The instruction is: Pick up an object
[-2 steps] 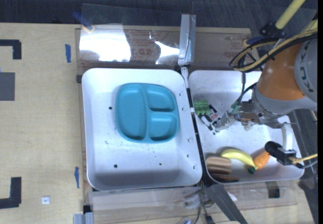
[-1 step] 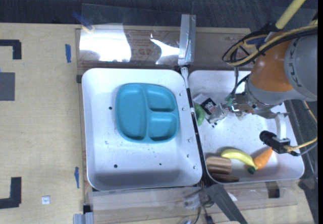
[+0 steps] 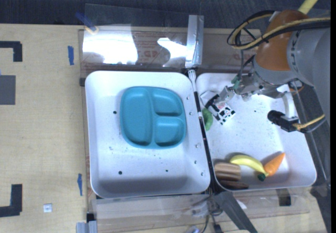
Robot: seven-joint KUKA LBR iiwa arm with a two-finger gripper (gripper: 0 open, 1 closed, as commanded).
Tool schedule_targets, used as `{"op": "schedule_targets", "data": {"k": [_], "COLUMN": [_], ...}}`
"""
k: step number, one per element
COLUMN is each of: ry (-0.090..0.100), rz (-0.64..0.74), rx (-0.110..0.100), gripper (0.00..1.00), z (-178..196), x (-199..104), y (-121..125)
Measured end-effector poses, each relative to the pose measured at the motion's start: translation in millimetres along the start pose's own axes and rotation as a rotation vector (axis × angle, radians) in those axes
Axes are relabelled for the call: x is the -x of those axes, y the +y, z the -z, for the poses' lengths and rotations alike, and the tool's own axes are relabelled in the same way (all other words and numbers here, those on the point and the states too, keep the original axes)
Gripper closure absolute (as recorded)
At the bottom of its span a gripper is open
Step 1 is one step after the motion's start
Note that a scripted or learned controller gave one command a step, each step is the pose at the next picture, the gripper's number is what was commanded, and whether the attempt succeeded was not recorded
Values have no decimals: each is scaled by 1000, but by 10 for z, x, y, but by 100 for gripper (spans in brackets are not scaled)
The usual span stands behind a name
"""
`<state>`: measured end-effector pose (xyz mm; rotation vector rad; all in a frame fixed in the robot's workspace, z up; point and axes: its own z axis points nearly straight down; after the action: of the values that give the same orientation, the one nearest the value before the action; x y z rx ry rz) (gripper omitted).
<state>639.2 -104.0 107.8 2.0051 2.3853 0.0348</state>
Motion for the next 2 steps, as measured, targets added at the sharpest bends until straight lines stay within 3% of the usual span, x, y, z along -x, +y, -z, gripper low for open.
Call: {"op": "schedule_targets", "data": {"k": [1, 2], "ry": [-6, -7], "rz": [-126, -125], "rx": [3, 4], "gripper": [0, 0], "z": [-5, -5], "x": [26, 25], "y": [93, 97]}}
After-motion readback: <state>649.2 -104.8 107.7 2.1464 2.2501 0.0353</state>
